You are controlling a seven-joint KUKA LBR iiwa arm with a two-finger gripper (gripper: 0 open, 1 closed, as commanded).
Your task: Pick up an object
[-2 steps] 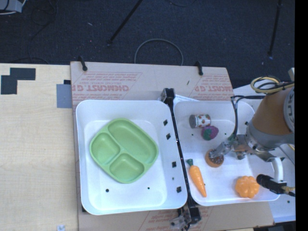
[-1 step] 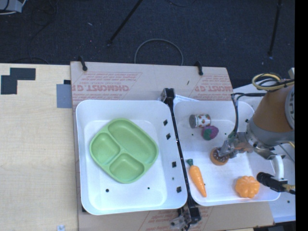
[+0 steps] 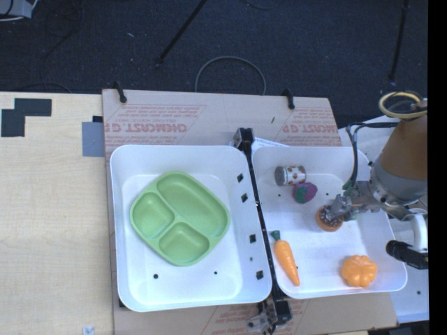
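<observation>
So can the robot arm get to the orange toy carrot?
Probably yes. The orange toy carrot lies flat in the right white bin with bare floor around it, and the end effector hovers close by, nothing between them.

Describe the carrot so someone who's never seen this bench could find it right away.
Look at the right bin of the two white bins, the one the arm reaches into. Along its left wall, toward the near edge, lies the carrot, with its green top pointing away from the camera. It is long and tapered, unlike the round orange pumpkin to its right.
</observation>
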